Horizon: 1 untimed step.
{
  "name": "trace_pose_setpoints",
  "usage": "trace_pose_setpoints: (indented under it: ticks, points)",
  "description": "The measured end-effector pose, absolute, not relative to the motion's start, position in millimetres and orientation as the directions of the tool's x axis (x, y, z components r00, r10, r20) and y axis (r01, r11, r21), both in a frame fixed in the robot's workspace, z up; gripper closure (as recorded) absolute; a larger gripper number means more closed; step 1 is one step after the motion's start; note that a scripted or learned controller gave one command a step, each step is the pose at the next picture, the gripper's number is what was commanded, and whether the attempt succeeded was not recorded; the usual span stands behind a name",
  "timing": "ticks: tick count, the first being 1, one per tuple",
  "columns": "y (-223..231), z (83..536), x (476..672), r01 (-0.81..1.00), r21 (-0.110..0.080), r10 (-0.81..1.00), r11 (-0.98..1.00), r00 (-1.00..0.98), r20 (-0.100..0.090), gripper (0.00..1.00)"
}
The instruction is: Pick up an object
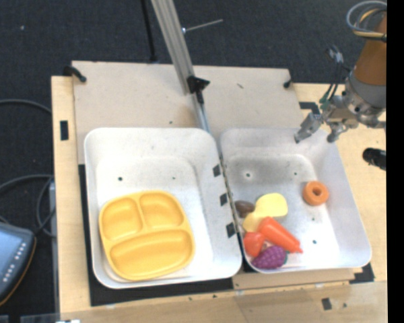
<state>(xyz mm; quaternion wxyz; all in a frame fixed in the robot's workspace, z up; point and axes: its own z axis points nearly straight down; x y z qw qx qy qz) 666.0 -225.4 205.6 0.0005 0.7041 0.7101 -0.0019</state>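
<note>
Even overhead light, soft low-res frame, no hard glare.

Both white bins (155, 155) read bright, near clipping on the flat rims; the right bin (337, 229) shows a grey smudge of shading across its upper floor. Shadows are short and diffuse: a thin dark one under the yellow tray (146, 235), small ones beside the orange ring (316, 193) and the toy food pile (269, 234). The dark carpet (67, 19) is underexposed, texture barely resolved. The gripper (321, 128) is soft-edged, details smeared. Fine speckle on the bin floors is compression-mushy. The bench (141, 93) edges look slightly skewed by the slanted view; colours saturate on the yellow and orange.
</note>
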Motion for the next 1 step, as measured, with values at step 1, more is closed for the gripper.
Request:
trace_pose_setpoints:
  ticks: [1]
  points:
    - [-227.5, 120.1, 685.3, 1.0, 0.0, 1.0, 0.0, 0.0, 0.0, 0.0]
